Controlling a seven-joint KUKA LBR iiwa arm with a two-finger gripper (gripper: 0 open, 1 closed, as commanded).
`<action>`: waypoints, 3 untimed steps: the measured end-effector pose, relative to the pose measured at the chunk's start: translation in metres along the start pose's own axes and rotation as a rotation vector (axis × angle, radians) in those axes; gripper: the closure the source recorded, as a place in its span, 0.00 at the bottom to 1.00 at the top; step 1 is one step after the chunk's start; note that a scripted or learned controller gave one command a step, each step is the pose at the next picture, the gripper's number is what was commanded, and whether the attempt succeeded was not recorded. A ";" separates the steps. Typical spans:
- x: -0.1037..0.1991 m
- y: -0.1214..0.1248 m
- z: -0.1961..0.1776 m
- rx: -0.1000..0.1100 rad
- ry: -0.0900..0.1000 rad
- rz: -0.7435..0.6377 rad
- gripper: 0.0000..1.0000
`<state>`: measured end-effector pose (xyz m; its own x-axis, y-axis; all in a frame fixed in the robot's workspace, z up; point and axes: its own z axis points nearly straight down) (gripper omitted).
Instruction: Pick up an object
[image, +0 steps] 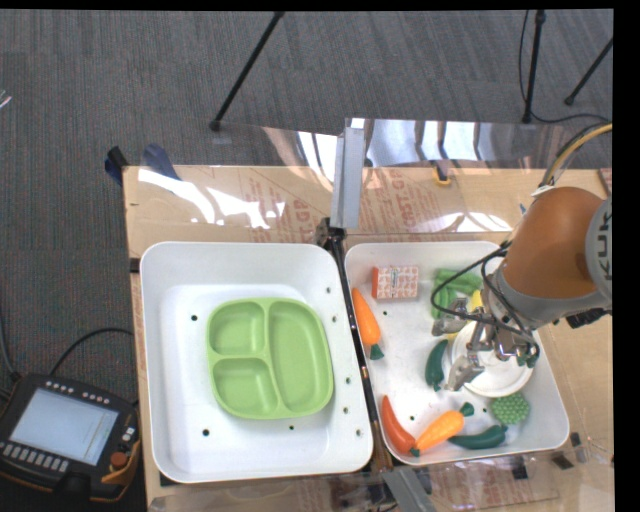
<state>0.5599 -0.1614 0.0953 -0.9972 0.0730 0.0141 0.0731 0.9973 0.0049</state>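
The right bin (400, 252) holds several toy foods. My gripper (487, 352) hangs low over a white round object (500, 379) at the bin's right side, touching or nearly touching it. A dark green cucumber (437, 362) lies just left of the gripper. A green textured ball (510, 408) sits right below the white object. Along the front lie a carrot (441, 430), a red-orange pepper (397, 425) and another dark green piece (481, 437). A second carrot (367, 321) lies by the left wall. An orange box (397, 282) and a green piece (456, 285) sit at the back.
The left bin (170, 300) holds a green divided plate (270, 357). The arm's orange band (555, 250) looms over the right bin's back right corner. A tablet (62, 427) lies on the floor at the lower left. Tripod legs stand behind the bench.
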 end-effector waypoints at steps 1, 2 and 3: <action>-0.005 0.003 -0.017 0.002 -0.014 -0.008 1.00; -0.068 -0.014 0.005 0.003 -0.018 0.180 1.00; -0.067 -0.013 0.006 0.002 -0.016 0.178 0.00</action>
<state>0.6259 -0.1794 0.0882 -0.9686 0.2488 -0.0013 0.2488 0.9686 0.0014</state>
